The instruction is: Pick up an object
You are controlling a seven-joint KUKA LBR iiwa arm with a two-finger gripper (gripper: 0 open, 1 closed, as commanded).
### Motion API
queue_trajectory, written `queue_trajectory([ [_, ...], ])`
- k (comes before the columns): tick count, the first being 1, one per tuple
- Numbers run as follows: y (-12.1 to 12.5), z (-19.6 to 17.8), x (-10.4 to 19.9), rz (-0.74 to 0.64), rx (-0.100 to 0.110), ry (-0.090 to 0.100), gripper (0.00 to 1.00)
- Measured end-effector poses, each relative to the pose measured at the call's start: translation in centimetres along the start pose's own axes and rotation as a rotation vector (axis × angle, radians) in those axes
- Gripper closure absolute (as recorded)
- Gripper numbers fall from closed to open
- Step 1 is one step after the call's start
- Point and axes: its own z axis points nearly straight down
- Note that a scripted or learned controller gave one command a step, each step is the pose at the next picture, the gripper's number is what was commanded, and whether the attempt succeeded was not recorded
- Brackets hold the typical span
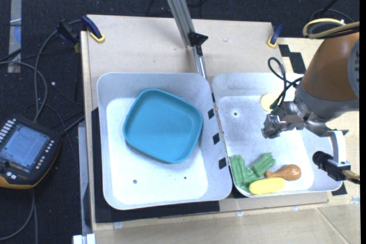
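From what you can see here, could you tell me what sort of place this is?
Probably a robotics lab test bench: a robot arm reaches over two white bins, a teach pendant lies on the dark floor, and toy food serves as grasp objects.

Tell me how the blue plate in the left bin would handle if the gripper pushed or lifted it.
The blue plate looks rigid, likely light plastic. Its broad, shallow shape suggests it would slide, not roll. Its raised rim may give the gripper its only purchase.

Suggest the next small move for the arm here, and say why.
Probably shift the tool toward the near edge of the right bin and lower it. It hangs over bare bin floor, while the green pieces, the yellow piece and the brown drumstick-shaped toy lie clustered in the near corner.
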Motion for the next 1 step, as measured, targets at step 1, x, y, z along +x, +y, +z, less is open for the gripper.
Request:
queue_trajectory([
  [1,0.06,-2.77,0.00,0.000,0.001,0.000,1.00],
])
